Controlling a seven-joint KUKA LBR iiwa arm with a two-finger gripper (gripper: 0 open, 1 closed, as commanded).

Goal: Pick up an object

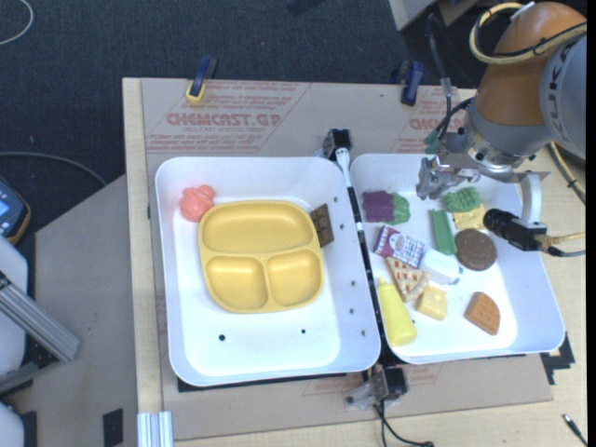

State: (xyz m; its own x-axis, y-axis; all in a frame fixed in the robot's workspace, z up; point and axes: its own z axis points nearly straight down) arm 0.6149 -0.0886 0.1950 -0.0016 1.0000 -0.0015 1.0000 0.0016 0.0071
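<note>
My gripper (438,182) hangs low over the back of the right bin (531,329), just left of a green leafy piece (462,199) and above a green cucumber (442,233). Spread through this bin are a purple block (377,205), a pink-and-white packet (399,245), a waffle wedge (405,276), a white block (440,268), a brown round cookie (476,249), a cheese wedge (431,302), a yellow bottle (396,313) and an orange bread piece (482,312). I see nothing held in the gripper.
The left bin (177,277) holds a yellow divided plate (261,254), a pink toy (196,202) at its back left and a brown chocolate piece (322,223) by the plate's right rim. Blue clamps (198,80) sit on the board's far edge.
</note>
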